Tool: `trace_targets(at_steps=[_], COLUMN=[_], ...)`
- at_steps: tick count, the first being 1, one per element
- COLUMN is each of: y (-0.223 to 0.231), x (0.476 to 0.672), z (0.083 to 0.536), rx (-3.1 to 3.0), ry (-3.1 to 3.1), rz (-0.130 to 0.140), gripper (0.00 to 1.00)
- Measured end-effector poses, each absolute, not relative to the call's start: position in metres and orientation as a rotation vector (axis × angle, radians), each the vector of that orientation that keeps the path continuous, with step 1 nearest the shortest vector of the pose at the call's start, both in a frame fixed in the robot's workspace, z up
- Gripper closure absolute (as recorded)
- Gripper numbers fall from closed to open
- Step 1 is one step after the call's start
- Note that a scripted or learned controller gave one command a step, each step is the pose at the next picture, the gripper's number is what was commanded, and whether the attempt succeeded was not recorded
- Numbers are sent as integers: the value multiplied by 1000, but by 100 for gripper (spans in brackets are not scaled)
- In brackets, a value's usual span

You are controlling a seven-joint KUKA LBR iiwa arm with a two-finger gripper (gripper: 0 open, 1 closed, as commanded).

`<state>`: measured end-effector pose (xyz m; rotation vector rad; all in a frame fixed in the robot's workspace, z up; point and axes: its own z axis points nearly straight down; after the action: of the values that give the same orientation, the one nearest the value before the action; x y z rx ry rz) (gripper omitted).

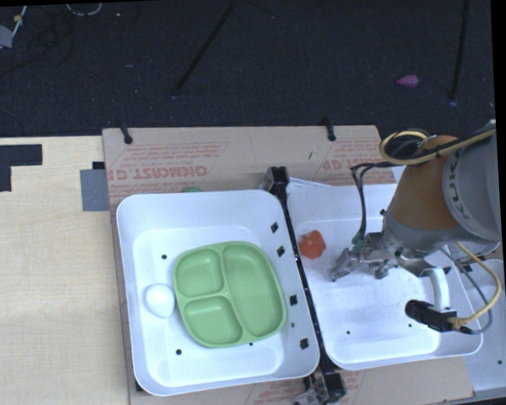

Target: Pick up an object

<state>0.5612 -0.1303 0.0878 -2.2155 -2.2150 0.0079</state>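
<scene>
Gripper: I see the gripper point(348, 266) low over the right bin point(388, 351), pointing toward its left wall; I cannot tell whether it is open or closed.
Orange object point(312, 243): in the right bin by the left wall, just beside the gripper, not touching.
Left bin point(144, 220): green plate point(228, 292), white ball point(159, 300) just beside it.
Open room: bare floor along the right bin's near wall.

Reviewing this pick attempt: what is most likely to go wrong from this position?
1. The gripper is low in the right bin, beside the orange object rather than over it, so a descent from here would probably miss it.
2. The orange object lies close to the divider between the bins; a sideways approach might push it against that edge instead of grasping it.
</scene>
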Motion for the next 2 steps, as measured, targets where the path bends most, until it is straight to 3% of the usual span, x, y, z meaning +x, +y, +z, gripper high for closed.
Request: trace_targets(at_steps=[1, 2], y=[-130, -132], x=[561, 561], z=[87, 99], rx=[-2223, -2229], ry=[-2214, -2208], rz=[3, 3], gripper=[0, 100])
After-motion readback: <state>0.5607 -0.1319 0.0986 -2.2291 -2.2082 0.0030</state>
